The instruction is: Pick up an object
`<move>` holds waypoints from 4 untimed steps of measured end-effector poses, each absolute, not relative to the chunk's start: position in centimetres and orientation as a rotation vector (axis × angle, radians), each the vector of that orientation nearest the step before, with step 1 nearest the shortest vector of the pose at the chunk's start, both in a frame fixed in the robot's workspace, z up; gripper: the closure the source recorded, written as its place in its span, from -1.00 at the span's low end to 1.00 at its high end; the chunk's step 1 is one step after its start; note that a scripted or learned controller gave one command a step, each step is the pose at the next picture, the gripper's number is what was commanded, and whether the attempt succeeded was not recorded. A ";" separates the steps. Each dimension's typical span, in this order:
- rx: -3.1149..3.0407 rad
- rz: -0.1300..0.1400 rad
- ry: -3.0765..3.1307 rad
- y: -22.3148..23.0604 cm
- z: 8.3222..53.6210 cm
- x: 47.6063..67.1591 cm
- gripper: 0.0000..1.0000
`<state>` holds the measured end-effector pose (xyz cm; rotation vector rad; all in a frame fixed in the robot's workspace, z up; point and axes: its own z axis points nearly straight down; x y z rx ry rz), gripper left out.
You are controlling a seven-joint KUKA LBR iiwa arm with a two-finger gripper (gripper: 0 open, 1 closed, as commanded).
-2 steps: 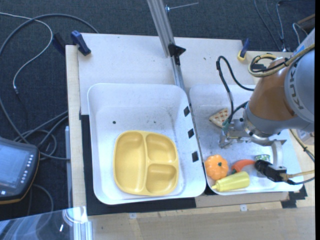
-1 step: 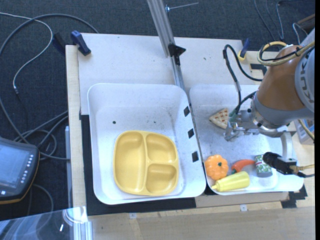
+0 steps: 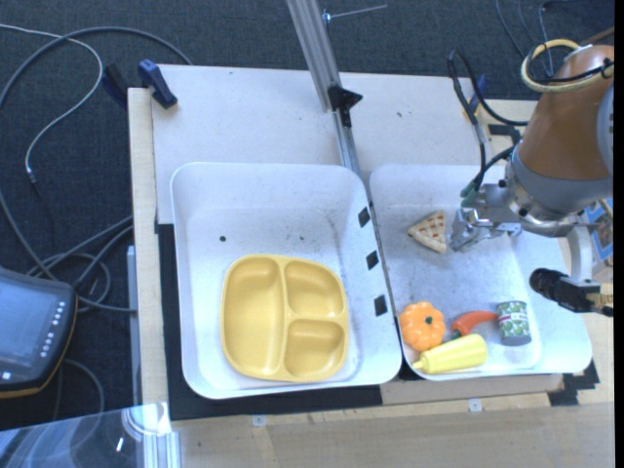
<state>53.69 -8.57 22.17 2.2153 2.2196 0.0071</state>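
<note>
Reaches in from three o'clock with the arm (image 3: 570, 125), grey with an orange band, and sets the gripper (image 3: 465, 228) low over the upper half of the right bin (image 3: 546, 364). Hangs just beside the tan wedge (image 3: 429, 232), at the wedge's three o'clock edge, close enough to look like touching, though impossible to confirm from this slant. Cannot tell whether the claw is wide, narrow or closed: too small and too shadowed from this height. Shows nothing lifted and nothing clearly held.

Judged from that: early in the pick. Approach apparently made, grasp not shown, lift and carry all left to do. Looks aimed at the wedge, lying flat on the bin floor near the bin's ten o'clock corner, as the likeliest target.

Leaves the other candidates well apart from the claw, lined along the right bin's six o'clock wall: orange pumpkin (image 3: 422, 325) towards seven o'clock, yellow corn cob (image 3: 453, 355) just beside it at its five o'clock, red-orange piece (image 3: 475, 319) between pumpkin and green can (image 3: 513, 322), towards five o'clock.

Holds, in the left bin (image 3: 195, 203), just a yellow divided plate (image 3: 286, 317) at six o'clock.

Offers no legible writing. Suggests a printed label on the can, pale marks on green, too small to read. Carries no readable brand on arm, bins or bench.
</note>
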 end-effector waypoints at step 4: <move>2.215 0.003 2.228 5.8 22.9 57.4 1.00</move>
